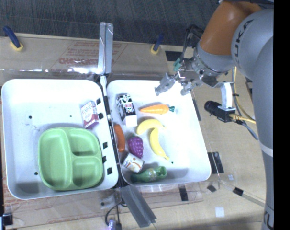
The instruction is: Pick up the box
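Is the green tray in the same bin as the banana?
No, the green tray lies in the left bin, while the banana lies in the right bin.

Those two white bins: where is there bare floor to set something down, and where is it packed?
Left bin: bare along the far side and left wall, beyond the green tray and small box. Right bin: bare on its right side, past the bananas and carrot. Crowded: the right bin's left edge, from milk carton to green bottle.

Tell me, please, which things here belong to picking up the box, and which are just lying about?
Job:
box in the left bin
gripper

Lying about:
green tray
carton
carrot
bananas
grapes
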{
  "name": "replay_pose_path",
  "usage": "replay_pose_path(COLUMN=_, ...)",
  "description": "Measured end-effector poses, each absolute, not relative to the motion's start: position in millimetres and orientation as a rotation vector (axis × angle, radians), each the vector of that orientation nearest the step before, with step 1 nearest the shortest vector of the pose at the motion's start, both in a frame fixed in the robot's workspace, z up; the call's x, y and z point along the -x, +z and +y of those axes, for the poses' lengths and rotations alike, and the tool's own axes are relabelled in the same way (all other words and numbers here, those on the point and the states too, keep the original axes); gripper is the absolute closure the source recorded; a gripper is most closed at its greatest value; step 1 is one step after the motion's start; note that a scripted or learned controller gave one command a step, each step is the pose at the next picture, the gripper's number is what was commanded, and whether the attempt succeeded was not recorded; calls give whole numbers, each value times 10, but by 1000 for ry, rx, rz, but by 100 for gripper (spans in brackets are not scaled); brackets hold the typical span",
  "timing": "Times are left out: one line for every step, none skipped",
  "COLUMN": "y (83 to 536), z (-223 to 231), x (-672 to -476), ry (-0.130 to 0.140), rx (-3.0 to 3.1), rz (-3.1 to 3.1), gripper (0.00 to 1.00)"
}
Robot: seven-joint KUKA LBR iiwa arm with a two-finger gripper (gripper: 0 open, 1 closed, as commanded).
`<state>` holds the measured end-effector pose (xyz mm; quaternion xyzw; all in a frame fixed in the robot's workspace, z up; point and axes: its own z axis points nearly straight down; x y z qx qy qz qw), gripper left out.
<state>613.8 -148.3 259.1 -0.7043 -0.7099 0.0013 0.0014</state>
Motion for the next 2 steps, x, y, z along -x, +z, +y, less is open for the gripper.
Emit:
replay_pose_path(y=1904, z=-617, x=-5936, ry=7, rx=2251, rz=-2186, gripper=0)
replay_pose_path(y=1911, z=338, x=-5344, ry=5, rx=2204, rz=-2235, gripper=0)
